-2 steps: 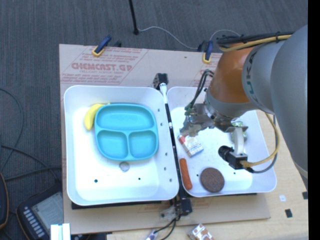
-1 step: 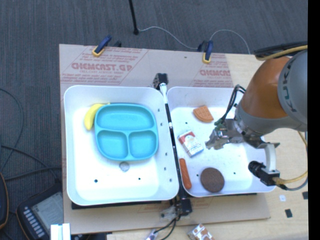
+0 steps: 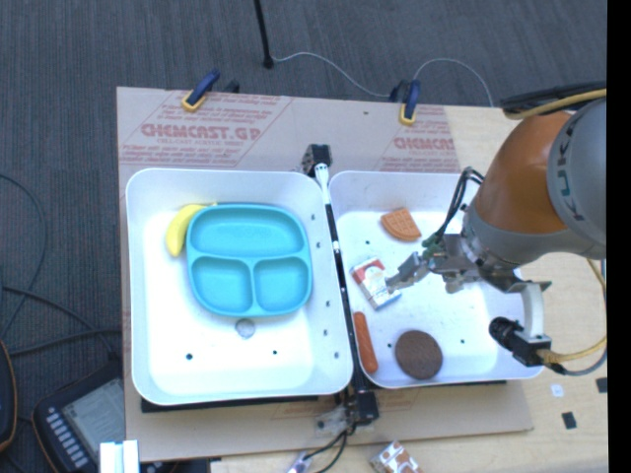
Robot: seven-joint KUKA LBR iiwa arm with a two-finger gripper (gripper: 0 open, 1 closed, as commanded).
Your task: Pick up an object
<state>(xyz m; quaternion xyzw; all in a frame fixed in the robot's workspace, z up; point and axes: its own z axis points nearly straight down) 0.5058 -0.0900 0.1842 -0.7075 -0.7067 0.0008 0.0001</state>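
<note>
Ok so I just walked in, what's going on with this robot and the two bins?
The grey and orange arm reaches in from the right over the right bin, its hand low beside a small red and white packet. Whether it has gripped the packet can't be told. Also in that bin lie a tan cracker-like piece, a hot dog along the left wall and a dark brown round cookie. The left bin holds a blue divided plate and a banana beside it.

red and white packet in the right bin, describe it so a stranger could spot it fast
Look in the right bin, along its left side. The red and white packet lies there, just off the gripper. It alone is boxy and two-coloured; the neighbours are plain orange or brown.
</note>
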